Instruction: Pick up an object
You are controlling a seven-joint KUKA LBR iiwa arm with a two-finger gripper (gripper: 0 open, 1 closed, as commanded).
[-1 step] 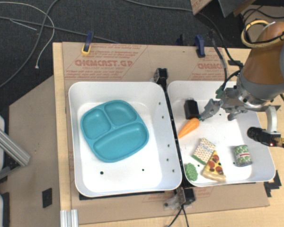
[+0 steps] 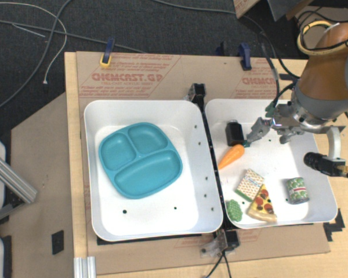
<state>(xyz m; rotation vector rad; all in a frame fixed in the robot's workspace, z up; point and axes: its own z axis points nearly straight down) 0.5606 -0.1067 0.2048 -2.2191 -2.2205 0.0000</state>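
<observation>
Over the right bin [image 2: 313, 213], gripper [image 2: 250, 138]: just above the toy carrot [image 2: 231, 156].
Fingers: cannot tell whether open or closed.
Toy carrot: lying in the bin, beside a black block [image 2: 234, 133].

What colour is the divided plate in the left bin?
Teal blue all over. The plate shows clearly in the camera view, lying in the left bin.

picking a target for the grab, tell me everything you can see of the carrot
The carrot is a small orange toy, plastic by its look, with a green tip at its upper right end. It lies tilted in the right bin, near that bin's left wall, just below a black block. The hand hovers close to its green end.
</observation>
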